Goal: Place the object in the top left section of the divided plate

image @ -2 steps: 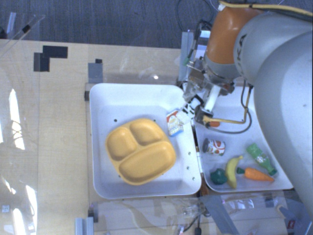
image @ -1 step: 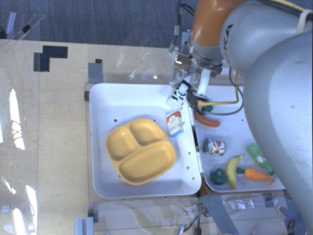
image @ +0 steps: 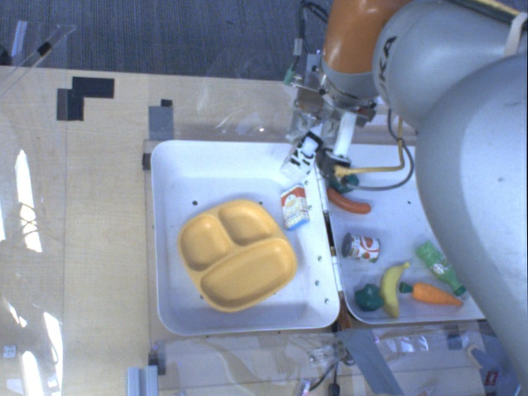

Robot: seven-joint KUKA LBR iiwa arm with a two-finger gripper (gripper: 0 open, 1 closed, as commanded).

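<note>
Carton [image: 295, 207] is the thing to move, and there is one of it. It is small, red and white, and it lies on the floor of the left bin [image: 165, 246], not in the plate. It sits just below the gripper [image: 322, 153], with a gap between them. The two fingers [image: 302, 153] are spread apart and nothing is between them. The gripper hangs over the top right corner of the left bin, near the wall where the two bins meet.

Next to the carton, on its left, is one yellow divided plate [image: 239, 254]. The carton is just beside the plate's top right edge. The plate has three sections: two small ones at the top and one big one at the bottom. All three have nothing in them.

The right bin [image: 412, 313] holds six things: one red sausage [image: 350, 205], one small can [image: 361, 247], one banana [image: 393, 287], one carrot [image: 433, 295], one green bottle [image: 437, 264] and one dark green veggie [image: 369, 298]. The banana touches the green veggie.

The grey arm [image: 462, 97] with its orange band [image: 355, 23] comes in from the right.
</note>
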